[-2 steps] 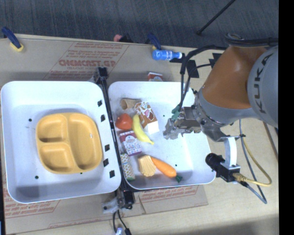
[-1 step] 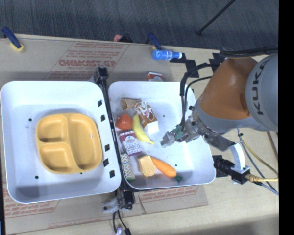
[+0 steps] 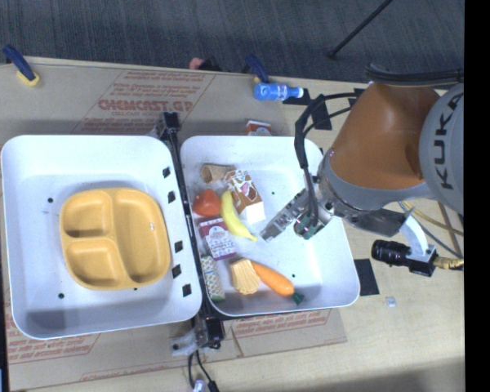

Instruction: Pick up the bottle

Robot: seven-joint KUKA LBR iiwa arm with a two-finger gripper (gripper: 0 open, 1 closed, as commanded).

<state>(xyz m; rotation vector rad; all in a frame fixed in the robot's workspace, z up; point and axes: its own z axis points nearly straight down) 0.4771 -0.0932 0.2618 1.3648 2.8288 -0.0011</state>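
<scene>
Brown cardboard (image 3: 147, 96) covers the bench, and two white bins sit on it side by side. Grey carpet shows behind the bench.

At the back of the cardboard lies the bottle (image 3: 278, 92), outside both bins, just behind the right bin (image 3: 331, 280). It is small and blue and lies flat on its side. Its long way runs left to right, and its thin end, which looks like the cap end, points right. Nothing touches it.

Inside the left bin (image 3: 24, 219) sits a yellow tray (image 3: 114, 237) with three parts.

The right bin has lots of toy food. A yellow banana (image 3: 237, 217) lies in the middle, slanted. A red tomato (image 3: 207, 203) is just to its left. A small carton (image 3: 247, 194) with a white bottom is just right of the banana. A brown piece (image 3: 216, 172) is near the back. A little box (image 3: 219, 242) lies below the banana. An orange carrot (image 3: 271, 278) lies near the front, next to a pale yellow piece (image 3: 243, 276).

The big grey and orange arm hangs over the right side of the right bin. Its gripper (image 3: 298, 219) is low inside that bin, right of the carton. Nothing sits between its fingers. It is well apart from the bottle.
</scene>
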